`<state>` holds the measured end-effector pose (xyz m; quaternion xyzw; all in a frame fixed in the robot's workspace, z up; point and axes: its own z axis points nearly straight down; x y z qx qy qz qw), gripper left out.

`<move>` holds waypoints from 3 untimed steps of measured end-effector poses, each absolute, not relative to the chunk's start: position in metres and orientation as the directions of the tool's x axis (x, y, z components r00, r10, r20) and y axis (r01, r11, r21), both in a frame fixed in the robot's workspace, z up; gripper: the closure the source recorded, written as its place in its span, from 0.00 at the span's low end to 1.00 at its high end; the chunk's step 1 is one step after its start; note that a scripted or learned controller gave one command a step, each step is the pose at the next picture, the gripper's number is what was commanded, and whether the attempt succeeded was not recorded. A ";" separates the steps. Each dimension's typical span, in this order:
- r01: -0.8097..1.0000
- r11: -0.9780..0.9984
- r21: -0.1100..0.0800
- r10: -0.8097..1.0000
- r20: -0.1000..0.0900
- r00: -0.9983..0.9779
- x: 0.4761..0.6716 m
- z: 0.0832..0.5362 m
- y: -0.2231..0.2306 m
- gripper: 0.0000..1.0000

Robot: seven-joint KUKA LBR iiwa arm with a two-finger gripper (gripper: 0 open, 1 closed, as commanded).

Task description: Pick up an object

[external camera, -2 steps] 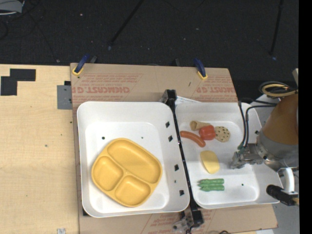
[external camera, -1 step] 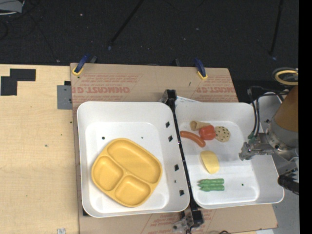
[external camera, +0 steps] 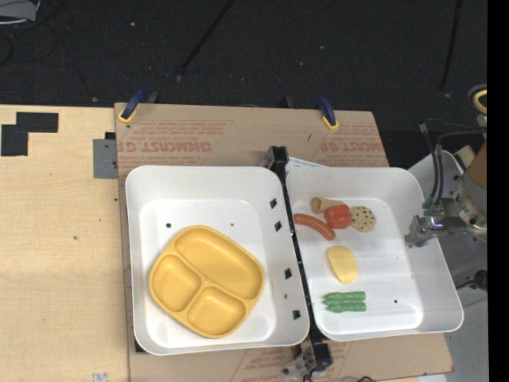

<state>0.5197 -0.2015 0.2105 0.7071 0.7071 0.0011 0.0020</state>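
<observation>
Sausage (external camera: 315,226) nr bin (external camera: 429,293) divider, prob.

bins (external camera: 199,177): 2 | yellow tray (external camera: 207,281): 1 | food pieces (external camera: 343,263): 6

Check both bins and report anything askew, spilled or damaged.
Nothing stands out. The yellow divided plate lies flat, turned at an angle, in the left bin. The toy foods, hot dog, tomato, cookie, yellow piece and green beans, lie loose in the right bin.
</observation>
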 end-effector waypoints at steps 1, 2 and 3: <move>1.000 0.000 0.004 1.000 -0.001 0.000 0.527 0.268 -0.206 1.00; 1.000 0.004 -0.001 1.000 0.001 -0.004 0.528 0.254 -0.149 1.00; 1.000 0.004 -0.001 1.000 0.001 -0.004 0.535 0.259 -0.097 1.00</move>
